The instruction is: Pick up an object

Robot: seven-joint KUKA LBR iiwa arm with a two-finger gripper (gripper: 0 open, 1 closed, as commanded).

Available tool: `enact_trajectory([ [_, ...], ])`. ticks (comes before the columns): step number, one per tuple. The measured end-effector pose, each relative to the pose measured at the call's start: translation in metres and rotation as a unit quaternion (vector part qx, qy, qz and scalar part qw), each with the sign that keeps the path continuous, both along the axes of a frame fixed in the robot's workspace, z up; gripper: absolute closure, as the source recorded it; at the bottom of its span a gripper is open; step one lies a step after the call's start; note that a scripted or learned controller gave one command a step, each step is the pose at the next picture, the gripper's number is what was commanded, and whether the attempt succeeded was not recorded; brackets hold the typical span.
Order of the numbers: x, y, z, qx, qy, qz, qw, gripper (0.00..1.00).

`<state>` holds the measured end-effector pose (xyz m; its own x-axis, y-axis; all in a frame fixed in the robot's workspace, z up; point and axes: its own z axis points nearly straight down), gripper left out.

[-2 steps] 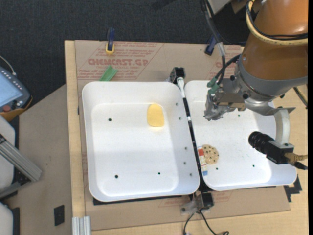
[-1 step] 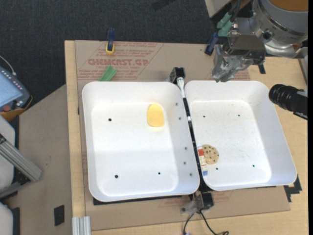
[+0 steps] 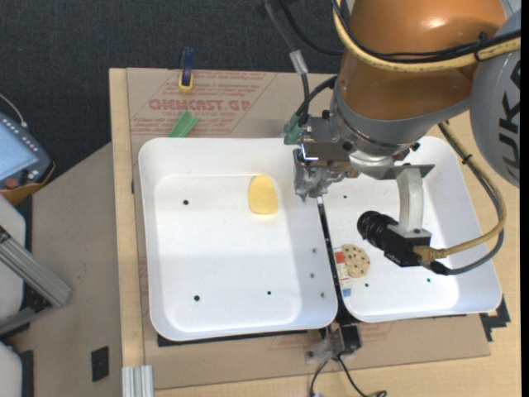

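Note:
A pale yellow, rounded object (image 3: 263, 195) lies in the upper right part of the left bin (image 3: 165, 304). In the right bin (image 3: 463, 296), near the divider, lie a round tan cookie-like piece with dark spots (image 3: 356, 260) and a small red and blue card (image 3: 342, 273). My gripper (image 3: 311, 184) hangs under the orange-banded wrist, low over the back end of the divider between the bins. It is a short way right of the yellow object and touches none of the objects.
A black cylinder with a yellow cable (image 3: 388, 236) and a white bracket (image 3: 410, 202) hang off the arm over the right bin. A green clip (image 3: 183, 124) and a blue-yellow clamp (image 3: 187, 76) sit on the cardboard behind the left bin.

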<state>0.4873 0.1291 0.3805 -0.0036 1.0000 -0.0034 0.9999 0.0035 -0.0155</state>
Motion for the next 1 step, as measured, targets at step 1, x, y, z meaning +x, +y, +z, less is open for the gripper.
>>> enact_trajectory([
  [1, -0.0093, -0.0812, -0.0535, 0.0001, -0.003, -0.007, 1.0, 1.0],
])
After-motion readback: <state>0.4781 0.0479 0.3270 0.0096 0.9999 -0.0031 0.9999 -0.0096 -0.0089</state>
